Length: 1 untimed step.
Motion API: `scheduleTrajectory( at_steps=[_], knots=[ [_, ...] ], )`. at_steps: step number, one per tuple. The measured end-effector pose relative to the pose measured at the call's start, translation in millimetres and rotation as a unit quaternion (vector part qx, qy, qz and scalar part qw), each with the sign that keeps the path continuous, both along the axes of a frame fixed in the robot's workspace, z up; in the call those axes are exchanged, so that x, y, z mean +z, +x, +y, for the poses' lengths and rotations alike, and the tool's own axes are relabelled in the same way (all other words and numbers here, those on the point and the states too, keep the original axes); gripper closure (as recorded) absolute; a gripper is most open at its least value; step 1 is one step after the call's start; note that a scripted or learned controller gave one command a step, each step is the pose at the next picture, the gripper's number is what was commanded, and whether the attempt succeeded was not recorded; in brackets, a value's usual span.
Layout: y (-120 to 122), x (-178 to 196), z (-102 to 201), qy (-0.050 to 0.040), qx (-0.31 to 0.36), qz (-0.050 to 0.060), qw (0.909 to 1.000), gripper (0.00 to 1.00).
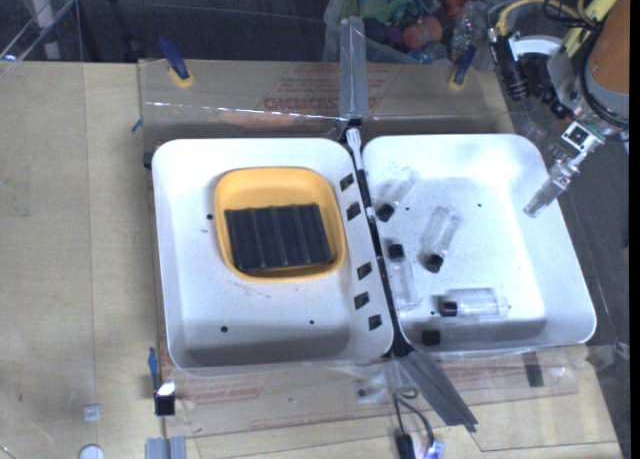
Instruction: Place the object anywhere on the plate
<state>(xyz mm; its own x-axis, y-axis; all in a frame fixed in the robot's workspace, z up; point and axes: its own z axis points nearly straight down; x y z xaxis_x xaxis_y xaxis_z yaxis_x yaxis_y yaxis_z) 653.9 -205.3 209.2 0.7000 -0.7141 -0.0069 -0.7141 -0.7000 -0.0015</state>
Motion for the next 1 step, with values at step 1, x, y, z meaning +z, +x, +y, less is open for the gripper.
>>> scheduleTrajectory(
  at_steps=[1],
  knots=[
    [1.3,40.6,-8.6,-0.0008,0.131,-0.004,0.9913,0.00]
  ],
)
